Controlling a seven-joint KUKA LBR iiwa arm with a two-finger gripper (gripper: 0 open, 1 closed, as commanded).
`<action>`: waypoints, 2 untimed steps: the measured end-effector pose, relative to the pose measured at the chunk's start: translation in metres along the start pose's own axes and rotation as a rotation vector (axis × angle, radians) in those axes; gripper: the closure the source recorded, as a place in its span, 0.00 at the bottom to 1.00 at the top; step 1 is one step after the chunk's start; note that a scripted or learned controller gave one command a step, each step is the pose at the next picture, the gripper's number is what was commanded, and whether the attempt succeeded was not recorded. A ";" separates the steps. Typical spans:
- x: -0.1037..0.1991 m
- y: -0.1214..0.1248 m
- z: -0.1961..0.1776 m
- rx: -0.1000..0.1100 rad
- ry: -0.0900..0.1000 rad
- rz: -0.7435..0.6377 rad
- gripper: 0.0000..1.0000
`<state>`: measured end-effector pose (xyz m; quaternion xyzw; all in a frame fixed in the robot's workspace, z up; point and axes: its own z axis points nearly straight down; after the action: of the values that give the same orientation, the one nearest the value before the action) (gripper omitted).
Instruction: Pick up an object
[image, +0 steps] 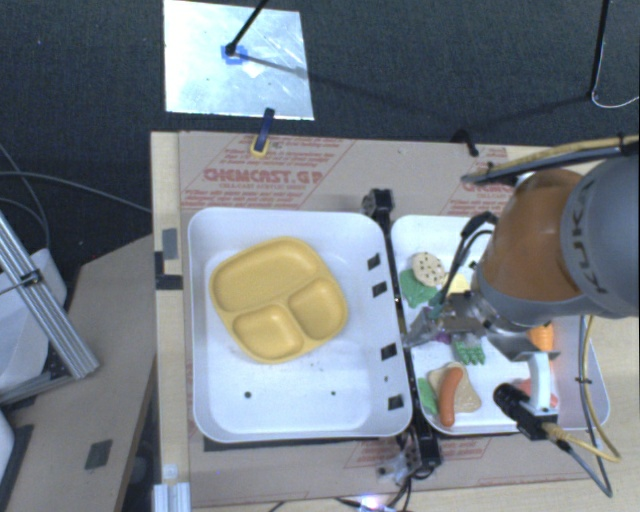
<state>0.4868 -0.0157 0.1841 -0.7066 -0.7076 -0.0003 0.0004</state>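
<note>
Toy hot dog (452, 392) lies at the front of the view-right bin (440, 228), just below the claw (431, 326), long axis pointing toward it; claw state: cannot tell.

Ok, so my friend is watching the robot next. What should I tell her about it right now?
Gripper: low over the left side of the right bin, beside the green toy. I can't tell if it has grabbed anything.
Right bin also has a cookie, a green leaf and a hot dog.
Left bin has the yellow divided plate.
Done: the arm has reached the toys; nothing is seen lifted.
Left: grab one toy and lift it.
</note>
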 end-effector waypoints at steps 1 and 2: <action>0.027 0.000 0.000 -0.001 0.001 -0.005 0.00; 0.044 0.001 -0.110 -0.011 0.001 -0.006 0.00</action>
<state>0.4881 0.0277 0.2946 -0.7044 -0.7098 -0.0046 -0.0035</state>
